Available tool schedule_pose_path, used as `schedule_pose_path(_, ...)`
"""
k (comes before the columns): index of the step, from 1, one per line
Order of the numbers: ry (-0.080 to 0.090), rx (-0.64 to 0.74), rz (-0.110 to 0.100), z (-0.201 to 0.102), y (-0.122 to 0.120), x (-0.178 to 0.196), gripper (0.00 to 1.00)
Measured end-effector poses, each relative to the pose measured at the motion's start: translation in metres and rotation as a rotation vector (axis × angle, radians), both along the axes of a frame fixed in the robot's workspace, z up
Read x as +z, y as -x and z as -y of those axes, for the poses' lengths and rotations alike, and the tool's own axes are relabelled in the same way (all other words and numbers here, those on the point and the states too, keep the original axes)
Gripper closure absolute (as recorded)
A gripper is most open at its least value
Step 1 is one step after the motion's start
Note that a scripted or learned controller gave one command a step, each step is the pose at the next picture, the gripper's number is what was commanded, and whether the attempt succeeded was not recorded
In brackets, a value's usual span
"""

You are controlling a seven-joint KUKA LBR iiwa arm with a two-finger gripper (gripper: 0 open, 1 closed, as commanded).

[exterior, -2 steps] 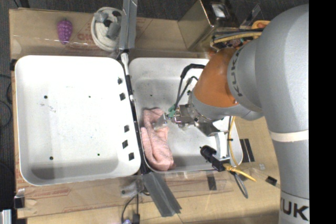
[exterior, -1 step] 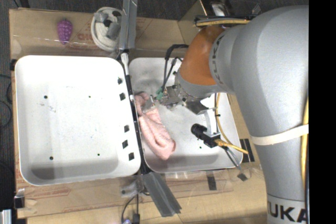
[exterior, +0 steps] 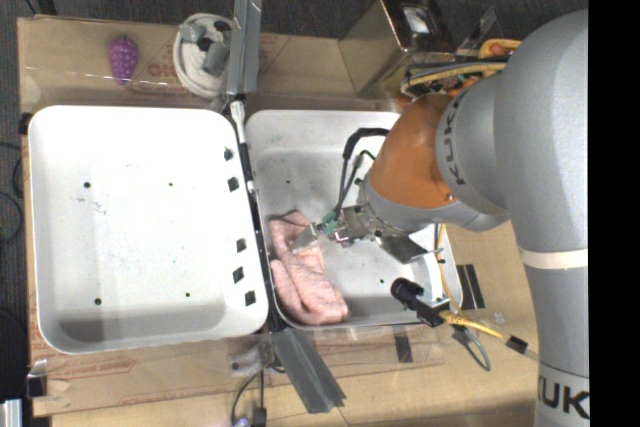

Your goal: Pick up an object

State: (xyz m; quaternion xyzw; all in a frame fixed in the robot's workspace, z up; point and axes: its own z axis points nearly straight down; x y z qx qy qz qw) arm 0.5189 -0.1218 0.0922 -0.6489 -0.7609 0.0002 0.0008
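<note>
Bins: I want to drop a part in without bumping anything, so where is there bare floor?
The left bin is bare wall to wall. The right bin is crowded: pink cloth along its left wall, arm over the middle.

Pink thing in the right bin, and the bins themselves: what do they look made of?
The pink thing looks like soft cloth, maybe terry or plush: matte, fuzzy surface, limp folds, slumped against the bin's wall. The right bin and the left bin look like hard moulded plastic: smooth white walls, rounded corners, faint sheen.
</note>
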Motion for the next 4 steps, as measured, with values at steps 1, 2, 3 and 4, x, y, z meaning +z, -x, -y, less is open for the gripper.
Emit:
schedule_pose_path(1, 0.000, 0.017, -0.001, -0.019, -0.072, -0.001, 0.00)
schedule_pose_path(2, -0.001, 0.024, -0.003, -0.020, -0.072, 0.009, 1.00)
schedule_pose_path(3, 0.001, 0.036, 0.002, 0.010, -0.115, 0.001, 1.00)
schedule_pose_path(4, 0.000, -0.114, -0.001, 0.013, -0.103, 0.000, 1.00)
